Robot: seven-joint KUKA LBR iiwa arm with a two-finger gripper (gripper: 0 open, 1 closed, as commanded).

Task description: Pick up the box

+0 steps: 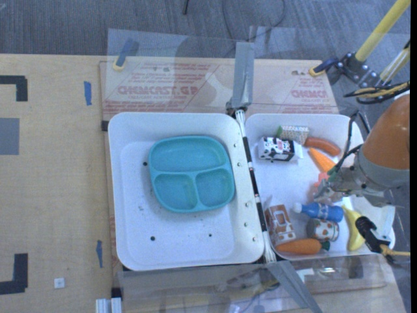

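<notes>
Camera view: box (pixel 279 219) lies at 7 o'clock in the right bin (pixel 296 119), touching a carrot (pixel 299 246). Gripper (pixel 324 189) hovers at 3 o'clock above clutter, finger state indiscernible. Risk: grasping the blue bottle (pixel 319 210) beside it instead.

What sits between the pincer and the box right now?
In the camera view, the blue bottle lies between the pincer and the box, its white cap pointing toward the box.

Bright, even overhead light; soft shadows, faint plexiglass glare, slightly soft focus.
</notes>
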